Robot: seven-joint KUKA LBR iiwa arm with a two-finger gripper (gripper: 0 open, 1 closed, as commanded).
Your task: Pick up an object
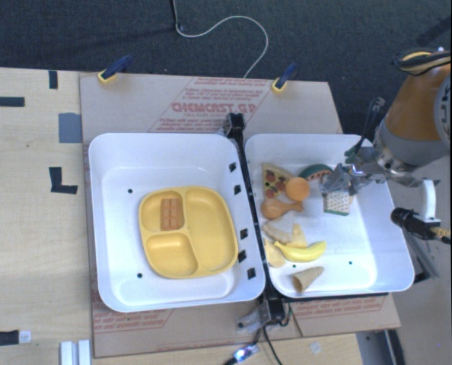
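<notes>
My gripper (339,181) is over the right bin (363,268), at its back right part, reaching in from the right. Directly at its tip sits a small pale speckled block (336,202); whether it is gripped or just lies beneath cannot be made out. To the gripper's left are a green round item (314,172), an orange ball (297,189), a pizza slice (275,179) and a tan pear-like piece (275,208). Nearer the front lie a banana (300,251), a pale slice (272,255) and a waffle cone (306,279).
The left bin (119,158) holds a yellow divided plate (211,238) with a brown cracker (171,212) in its back compartment. A black divider (245,196) separates the bins. Bare white floor lies at the right bin's front right.
</notes>
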